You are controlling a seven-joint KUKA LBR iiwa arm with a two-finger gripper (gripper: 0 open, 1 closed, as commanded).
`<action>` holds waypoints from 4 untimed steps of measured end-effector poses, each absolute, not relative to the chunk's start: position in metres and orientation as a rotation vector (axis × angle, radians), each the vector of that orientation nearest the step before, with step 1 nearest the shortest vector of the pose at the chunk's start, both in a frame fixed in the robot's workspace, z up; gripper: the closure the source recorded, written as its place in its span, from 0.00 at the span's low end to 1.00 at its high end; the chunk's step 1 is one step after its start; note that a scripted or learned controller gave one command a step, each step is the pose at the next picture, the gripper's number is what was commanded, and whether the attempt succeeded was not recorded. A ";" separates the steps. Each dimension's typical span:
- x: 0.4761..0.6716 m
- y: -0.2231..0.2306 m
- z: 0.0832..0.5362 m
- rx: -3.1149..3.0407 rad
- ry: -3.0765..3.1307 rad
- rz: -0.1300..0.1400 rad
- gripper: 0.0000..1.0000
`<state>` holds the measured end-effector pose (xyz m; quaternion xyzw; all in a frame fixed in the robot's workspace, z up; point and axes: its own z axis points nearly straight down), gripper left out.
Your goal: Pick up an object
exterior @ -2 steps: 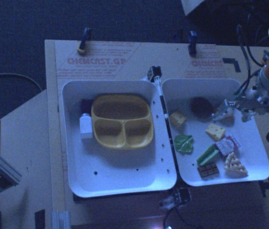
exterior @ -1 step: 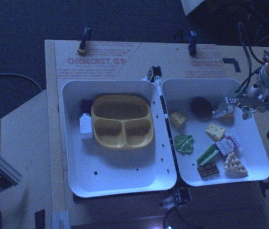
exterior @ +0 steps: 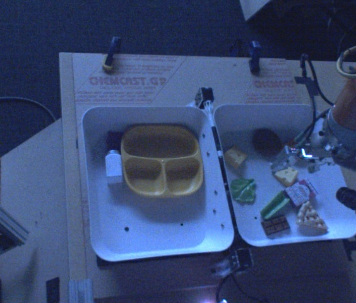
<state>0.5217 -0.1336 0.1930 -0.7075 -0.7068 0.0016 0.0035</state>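
My gripper hovers just above the cheese wedge, whether open or clenched I cannot tell, and crowded neighbours below it may spoil my grasp.

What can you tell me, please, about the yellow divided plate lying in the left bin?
The yellow divided plate looks like moulded plastic, a rounded rectangle with a raised rim. It has three compartments: one long section across the far side and two smaller ones side by side nearer the camera. All three look bare. It lies flat, right way up, on the floor of the left white bin, toward its far half. A small white bottle stands right against its left edge; whether they touch I cannot tell.
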 end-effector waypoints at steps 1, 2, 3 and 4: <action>0.529 -0.127 0.142 -2.216 -2.216 0.005 0.00; 0.528 -0.126 0.089 -2.217 -2.217 0.004 0.00; 0.529 -0.126 0.102 -2.224 -2.219 0.000 1.00; 0.530 -0.127 0.145 -2.225 -2.226 -0.004 1.00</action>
